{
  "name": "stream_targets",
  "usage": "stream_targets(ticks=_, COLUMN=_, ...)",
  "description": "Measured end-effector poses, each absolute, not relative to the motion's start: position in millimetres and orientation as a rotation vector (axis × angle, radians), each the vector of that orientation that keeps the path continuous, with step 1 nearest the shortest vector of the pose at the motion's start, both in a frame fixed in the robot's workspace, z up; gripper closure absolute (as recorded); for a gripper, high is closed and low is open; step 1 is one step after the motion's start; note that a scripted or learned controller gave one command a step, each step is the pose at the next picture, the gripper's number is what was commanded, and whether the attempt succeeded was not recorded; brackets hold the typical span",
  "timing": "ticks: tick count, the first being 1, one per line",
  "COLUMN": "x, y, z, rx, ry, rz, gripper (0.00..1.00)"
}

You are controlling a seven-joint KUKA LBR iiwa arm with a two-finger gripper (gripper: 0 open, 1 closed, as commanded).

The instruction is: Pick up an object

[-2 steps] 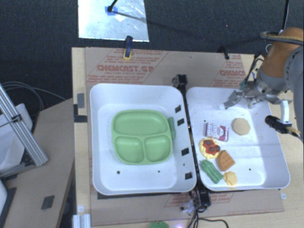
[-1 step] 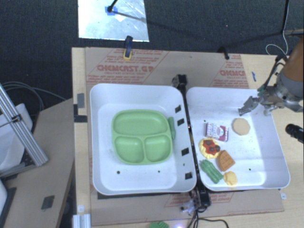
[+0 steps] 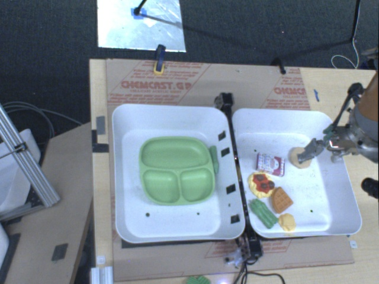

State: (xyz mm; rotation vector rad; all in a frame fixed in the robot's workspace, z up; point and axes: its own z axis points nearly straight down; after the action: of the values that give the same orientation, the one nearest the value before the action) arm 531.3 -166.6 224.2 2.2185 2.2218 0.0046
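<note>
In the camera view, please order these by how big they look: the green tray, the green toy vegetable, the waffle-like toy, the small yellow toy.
1. green tray, by far
2. green toy vegetable
3. waffle-like toy: close to the vegetable in area, so this order is unsure
4. small yellow toy

A robotics lab — white bins (image 3: 177, 114), clamped bench (image 3: 201, 78), cables (image 3: 349, 58).

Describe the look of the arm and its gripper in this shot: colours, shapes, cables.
The arm is bulky, rounded and grey, entering at the right edge. A thin dark cable loops beside it to a small black knob. The gripper is a slim grey metallic piece with some small red and white parts near its base.
</note>
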Motion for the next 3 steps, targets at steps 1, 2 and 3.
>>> stream_targets(ticks=1, x=621.6, y=-131, z=167, rx=2.210, ry=2.232, rz=0.004, gripper=0.00)
stream_targets(ticks=2, x=630.9, y=-212, z=164, rx=2.222, ry=2.213, rz=-0.002, gripper=0.00)
stream_targets(ticks=3, x=602.4, y=-137, z=182, rx=2.212, ry=2.232, rz=0.004, gripper=0.00)
